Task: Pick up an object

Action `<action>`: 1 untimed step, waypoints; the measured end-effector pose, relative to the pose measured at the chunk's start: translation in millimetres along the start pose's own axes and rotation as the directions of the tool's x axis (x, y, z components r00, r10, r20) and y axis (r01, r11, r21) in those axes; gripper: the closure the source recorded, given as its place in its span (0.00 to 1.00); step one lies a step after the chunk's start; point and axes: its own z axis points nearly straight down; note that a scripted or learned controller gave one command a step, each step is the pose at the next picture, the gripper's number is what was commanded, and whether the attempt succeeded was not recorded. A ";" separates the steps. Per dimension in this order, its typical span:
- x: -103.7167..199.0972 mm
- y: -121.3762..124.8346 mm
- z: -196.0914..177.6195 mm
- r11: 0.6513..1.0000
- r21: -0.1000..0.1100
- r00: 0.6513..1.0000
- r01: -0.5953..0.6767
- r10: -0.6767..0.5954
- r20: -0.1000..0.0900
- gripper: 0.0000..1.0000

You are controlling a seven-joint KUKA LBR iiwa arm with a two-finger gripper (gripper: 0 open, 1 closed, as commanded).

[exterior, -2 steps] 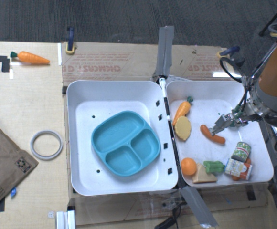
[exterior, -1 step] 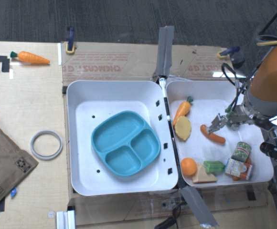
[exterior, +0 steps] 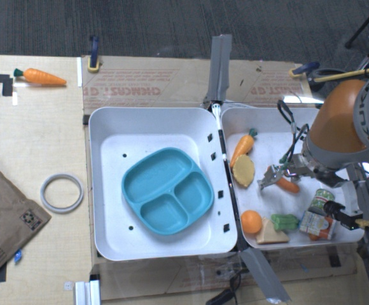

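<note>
My gripper point(exterior: 275, 177) hangs low in the middle of the right bin point(exterior: 268, 124), on the grey arm with its orange band point(exterior: 339, 118) coming in from the right. A small orange-red piece point(exterior: 289, 185) lies just right of the gripper tip, partly under it; whether they touch is unclear. To the left are a toy carrot point(exterior: 243, 148) and a pale yellow potato shape point(exterior: 243, 171). Along the front lie an orange ball point(exterior: 251, 222), a green piece point(exterior: 285, 222) on a tan slice point(exterior: 270, 236), and a small carton point(exterior: 317, 223) with a green can point(exterior: 324, 198).
The left bin point(exterior: 102, 170) holds a blue divided plate point(exterior: 167, 190). On the bench at left lie another carrot point(exterior: 40, 77), a grey tape ring point(exterior: 62, 192) and a brown cardboard box point(exterior: 3, 224). A grey divider post point(exterior: 220, 65) stands between the bins.
</note>
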 end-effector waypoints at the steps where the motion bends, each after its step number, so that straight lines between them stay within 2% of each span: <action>1: -6.5 7.3 -5.5 0.988 0.000 0.988 0.154 -0.154 0.001 0.00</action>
